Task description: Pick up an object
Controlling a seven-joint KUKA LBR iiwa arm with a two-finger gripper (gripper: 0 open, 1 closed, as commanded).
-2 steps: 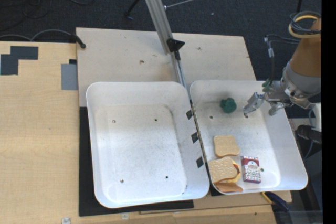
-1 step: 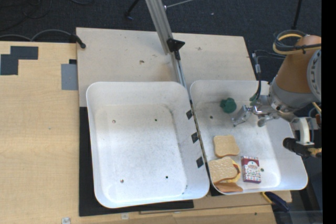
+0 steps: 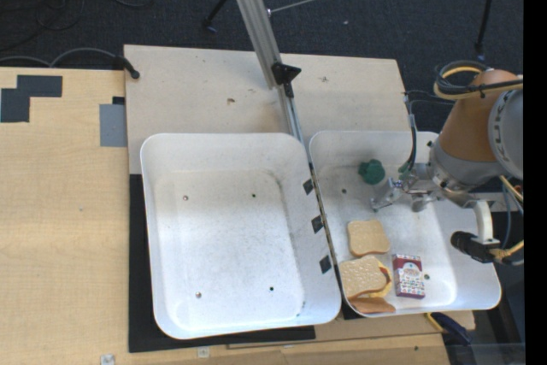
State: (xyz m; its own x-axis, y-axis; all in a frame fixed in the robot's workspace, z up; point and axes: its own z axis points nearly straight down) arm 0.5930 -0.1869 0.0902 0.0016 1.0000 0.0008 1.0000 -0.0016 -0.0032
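Bench's right bin (image 3: 479,291) holds bread slices (image 3: 368,237), green ball (image 3: 372,172), red box (image 3: 409,276)

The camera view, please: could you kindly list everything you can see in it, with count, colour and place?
bins: two, white, side by side on the bench
green object: one, green, upper part of the right bin
toast slices: two, tan, one mid right bin, one nearer its front edge
orange-brown piece: one, partly under the front slice; kind unclear
small box: one, red and white, front of the right bin, right of the toast
metal rail: one, silver, slanting above the bins
arm: one, grey and orange, over the right bin's right side
pincer: one, metallic, low over the right bin, just below the green object
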